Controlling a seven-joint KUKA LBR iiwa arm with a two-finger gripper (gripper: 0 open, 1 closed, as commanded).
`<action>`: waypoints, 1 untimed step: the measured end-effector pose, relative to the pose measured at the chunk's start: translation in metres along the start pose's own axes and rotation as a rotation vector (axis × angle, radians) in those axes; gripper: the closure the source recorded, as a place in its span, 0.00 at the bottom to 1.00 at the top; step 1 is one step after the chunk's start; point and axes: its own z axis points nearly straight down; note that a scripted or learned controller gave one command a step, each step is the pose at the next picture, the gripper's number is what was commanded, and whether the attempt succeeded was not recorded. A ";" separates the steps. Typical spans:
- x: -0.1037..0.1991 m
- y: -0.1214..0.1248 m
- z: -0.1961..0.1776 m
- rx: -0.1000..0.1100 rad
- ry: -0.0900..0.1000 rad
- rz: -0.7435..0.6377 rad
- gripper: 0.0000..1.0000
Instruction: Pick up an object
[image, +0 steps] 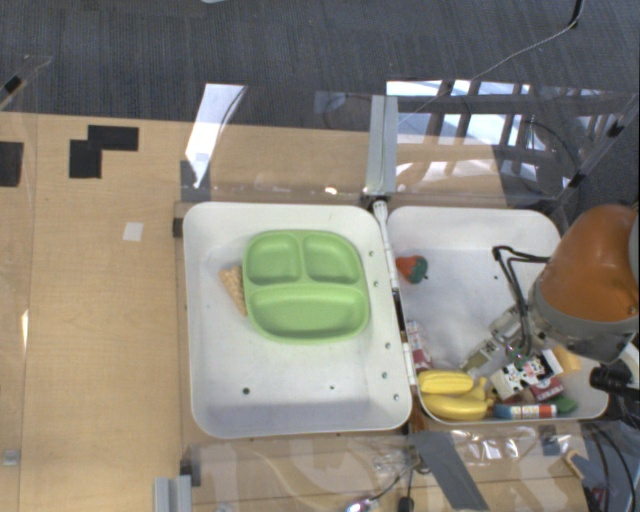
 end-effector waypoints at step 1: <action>-0.019 0.064 0.004 0.008 0.013 0.198 0.00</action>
